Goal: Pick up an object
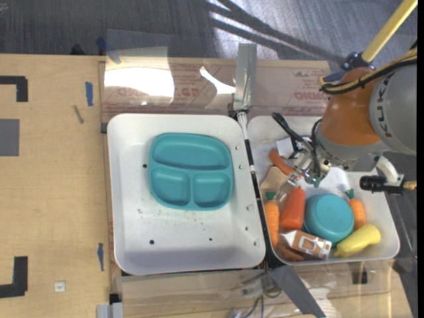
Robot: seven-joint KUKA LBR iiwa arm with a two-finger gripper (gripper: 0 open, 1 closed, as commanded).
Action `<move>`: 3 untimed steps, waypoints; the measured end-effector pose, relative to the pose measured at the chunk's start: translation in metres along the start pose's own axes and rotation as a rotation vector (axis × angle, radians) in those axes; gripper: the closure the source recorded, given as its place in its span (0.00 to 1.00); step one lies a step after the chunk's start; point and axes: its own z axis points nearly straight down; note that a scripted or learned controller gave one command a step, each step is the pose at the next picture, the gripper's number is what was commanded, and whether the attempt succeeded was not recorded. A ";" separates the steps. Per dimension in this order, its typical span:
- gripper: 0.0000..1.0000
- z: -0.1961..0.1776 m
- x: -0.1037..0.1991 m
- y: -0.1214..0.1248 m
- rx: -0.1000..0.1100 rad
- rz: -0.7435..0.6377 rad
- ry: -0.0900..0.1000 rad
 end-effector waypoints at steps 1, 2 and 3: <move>0.00 0.001 -0.020 0.017 -0.001 0.152 0.004; 0.00 0.000 -0.014 0.009 -0.001 0.443 0.007; 0.00 0.001 -0.030 0.015 -0.001 0.562 0.005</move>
